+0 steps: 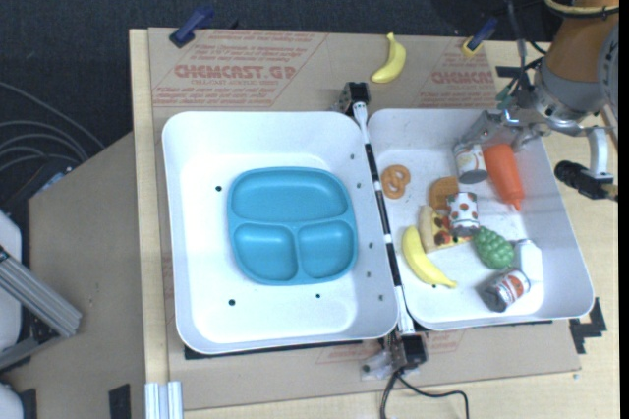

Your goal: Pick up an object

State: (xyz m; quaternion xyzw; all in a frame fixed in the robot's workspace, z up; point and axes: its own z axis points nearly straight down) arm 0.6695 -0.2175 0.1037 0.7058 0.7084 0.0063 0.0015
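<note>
Right bin [565, 255]: carrot [504, 173] (orange) beside end effector [491, 134]

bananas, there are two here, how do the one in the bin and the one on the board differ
The banana in the right bin lies among the other items, near the bin's front-left corner; the banana on the board lies alone behind both bins. The bin banana looks larger and runs diagonally; the board one stands more upright in view. Both are yellow and curved.
</note>
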